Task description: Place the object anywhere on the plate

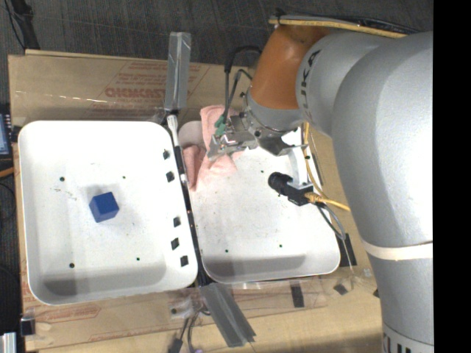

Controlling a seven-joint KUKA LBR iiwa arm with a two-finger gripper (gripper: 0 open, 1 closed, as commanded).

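Note:
A small blue cube [104, 206] lies on the floor of the left white bin [44, 145], left of its middle. A pink plate [211, 162] rests at the back left corner of the right bin [250, 259], partly tilted against the wall and half hidden by the wrist. My gripper [223, 140] hangs over that plate, its metal end pointing left and down. The arm's body hides the fingers. Nothing shows between them.
The grey arm with its orange band [283, 68] covers the right bin's back right part. A black cable connector [288, 186] and a yellow wire hang over the right bin. A metal divider with black clips [179, 197] runs between the bins.

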